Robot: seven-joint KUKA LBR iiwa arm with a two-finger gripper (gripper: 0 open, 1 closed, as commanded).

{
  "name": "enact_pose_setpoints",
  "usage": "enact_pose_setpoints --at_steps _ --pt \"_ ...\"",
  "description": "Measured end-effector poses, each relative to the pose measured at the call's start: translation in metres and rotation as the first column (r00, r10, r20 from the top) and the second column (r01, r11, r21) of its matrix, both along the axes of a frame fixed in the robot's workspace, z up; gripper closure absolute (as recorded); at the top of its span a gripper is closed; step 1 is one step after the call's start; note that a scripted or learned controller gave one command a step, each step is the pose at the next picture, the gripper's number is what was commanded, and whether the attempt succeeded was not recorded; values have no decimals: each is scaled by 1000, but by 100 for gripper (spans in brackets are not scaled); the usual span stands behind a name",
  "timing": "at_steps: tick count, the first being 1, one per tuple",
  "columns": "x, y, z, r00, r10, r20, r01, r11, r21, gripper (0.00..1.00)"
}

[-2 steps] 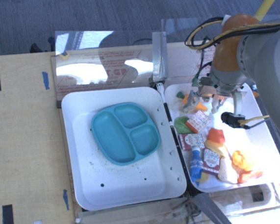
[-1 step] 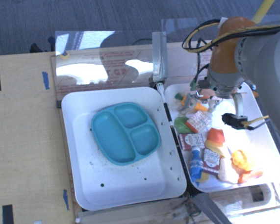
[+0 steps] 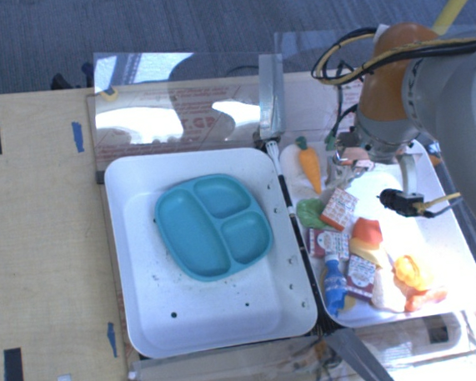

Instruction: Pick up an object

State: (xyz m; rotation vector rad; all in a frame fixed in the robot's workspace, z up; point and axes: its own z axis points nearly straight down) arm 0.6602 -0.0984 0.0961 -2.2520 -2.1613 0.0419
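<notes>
My gripper (image 3: 342, 169) hangs over the right bin's (image 3: 467, 268) twelve o'clock end, just above a small carton (image 3: 339, 209); its grip I cannot tell.

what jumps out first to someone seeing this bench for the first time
The blue divided plate draws the eye first, lying alone in the left bin. Next comes the bright heap of small things crowded along the near-left part of the right bin, with a toy carrot at its far end. Above that bin hangs the grey arm with its orange band, its gripper low beside the carrot.
</notes>
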Motion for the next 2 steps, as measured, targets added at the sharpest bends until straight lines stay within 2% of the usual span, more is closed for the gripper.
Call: enact_pose_setpoints --at_steps 1,2 --pt "0 0 0 1000 0 0 0 1000 0 0" --pt "-47 1 -9 988 151 37 -151 989 4 0"
